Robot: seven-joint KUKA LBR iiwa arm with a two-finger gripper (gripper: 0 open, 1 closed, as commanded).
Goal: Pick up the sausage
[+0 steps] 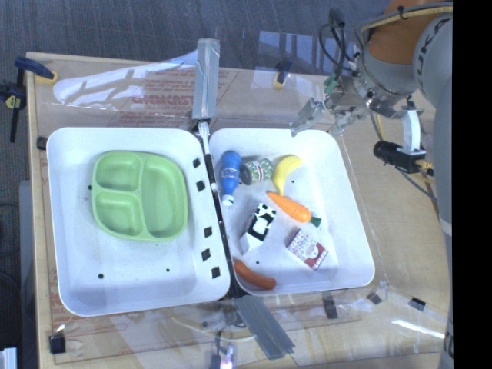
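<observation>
A green plate (141,194) with three sections sits in the left bin (69,267). In the right bin (350,206), the sausage (254,275) lies at the near left corner, just below a black-and-white carton (259,225) — a blue bottle (229,173), a can (257,171), a banana (285,171), a carrot (290,207) and a red box (307,250) are spread around. The gripper (323,114) hangs over the far rim, fingers spread apart, holding nothing
</observation>
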